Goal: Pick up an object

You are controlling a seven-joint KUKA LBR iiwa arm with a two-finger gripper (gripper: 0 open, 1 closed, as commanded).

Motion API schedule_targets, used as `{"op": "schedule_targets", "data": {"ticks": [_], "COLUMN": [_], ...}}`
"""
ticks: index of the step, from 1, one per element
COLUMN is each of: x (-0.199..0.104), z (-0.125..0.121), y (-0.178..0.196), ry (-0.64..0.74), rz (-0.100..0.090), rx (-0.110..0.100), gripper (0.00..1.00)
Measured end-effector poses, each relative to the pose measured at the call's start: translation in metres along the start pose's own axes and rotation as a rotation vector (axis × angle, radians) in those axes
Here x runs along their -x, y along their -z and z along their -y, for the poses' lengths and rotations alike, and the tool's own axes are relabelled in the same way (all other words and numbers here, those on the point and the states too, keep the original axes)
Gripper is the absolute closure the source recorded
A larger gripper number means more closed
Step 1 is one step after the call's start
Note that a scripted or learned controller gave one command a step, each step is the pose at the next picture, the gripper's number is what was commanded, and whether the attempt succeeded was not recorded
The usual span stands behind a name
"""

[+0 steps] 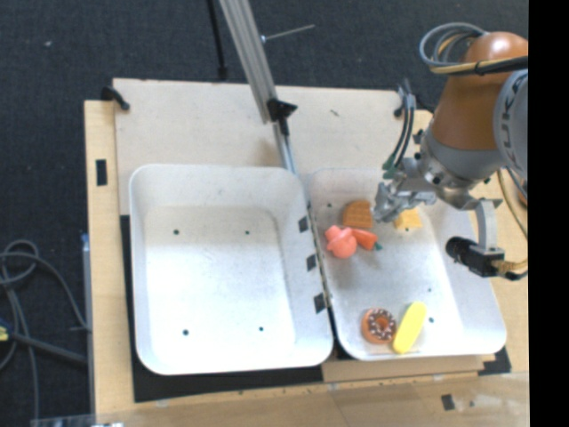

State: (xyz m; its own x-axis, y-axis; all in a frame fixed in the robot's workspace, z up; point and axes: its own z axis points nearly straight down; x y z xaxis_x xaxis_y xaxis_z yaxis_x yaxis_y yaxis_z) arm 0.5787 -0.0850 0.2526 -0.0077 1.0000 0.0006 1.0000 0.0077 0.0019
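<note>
The grey arm with its orange band reaches in from the right and hangs over the upper part of the right-hand shallow white bin [462, 323], its gripper [388, 205] low above the bin floor; whether the gripper is released or clenched cannot be told from this angle. Just left of the gripper lies a rounded brown-orange bun-shaped toy [356, 213], and just right of it a small yellow block [409, 220], partly hidden by the wrist. Below the bun sits a pink rounded toy [340, 242], touching a short orange carrot-like piece [365, 238] that points to the right. Near the front wall of the same bin, a brown ring doughnut with speckled icing [378, 326] rests beside a long yellow banana-like object [410, 327], the two touching or nearly so. The left-hand white bin [142, 194] lies alongside on the pale wooden bench [196, 118]. A slanted silver aluminium post [249, 47] rises from the bench behind the bins. Nothing can be seen gripped.
</note>
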Motion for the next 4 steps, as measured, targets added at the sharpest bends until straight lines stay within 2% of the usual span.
{"op": "schedule_targets", "data": {"ticks": [3,4], "x": [-0.124,-0.168], "z": [-0.073,-0.103], "y": [0.010,0.000], "ry": [-0.002,-0.002], "rz": [0.001,0.001], "rx": [0.002,0.000], "gripper": [1.00,1.00]}}
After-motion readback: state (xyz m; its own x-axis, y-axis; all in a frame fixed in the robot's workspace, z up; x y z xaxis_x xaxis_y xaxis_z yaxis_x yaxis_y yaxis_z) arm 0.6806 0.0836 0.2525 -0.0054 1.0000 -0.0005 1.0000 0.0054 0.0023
